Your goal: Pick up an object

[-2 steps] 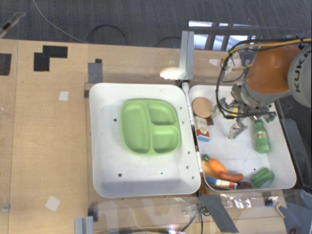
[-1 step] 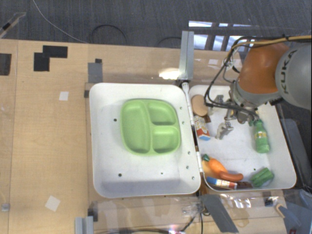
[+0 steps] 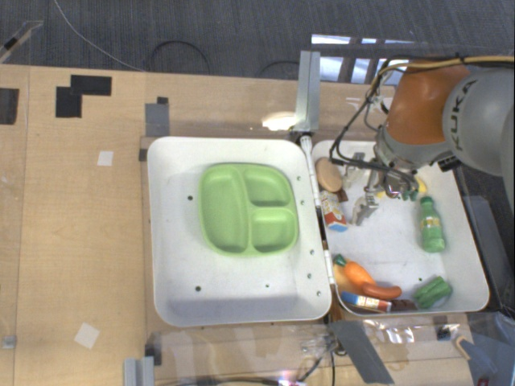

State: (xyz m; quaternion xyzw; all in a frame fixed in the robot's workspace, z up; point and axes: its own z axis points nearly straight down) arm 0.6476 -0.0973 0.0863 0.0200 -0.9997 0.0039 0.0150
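My gripper (image 3: 376, 200) hangs over the upper left part of the right bin (image 3: 471, 240), below the orange-banded wrist. It is open, with bare white floor between its metal fingers (image 3: 363, 211). Just left of it lie a tan round piece (image 3: 328, 174) and a small white carton with red and blue print (image 3: 334, 214). A green bottle (image 3: 431, 225) lies to its right, and a bit of yellow (image 3: 414, 188) shows beside the wrist. Along the near wall lie an orange carrot (image 3: 356, 275), a red sausage (image 3: 385, 293) and a green block (image 3: 432, 290).
The left bin (image 3: 173, 288) holds a green divided plate (image 3: 246, 208). A raised wall (image 3: 315, 215) separates the two bins. Cables loop around the wrist above the right bin's far edge. Bare floor lies in the middle of the right bin.
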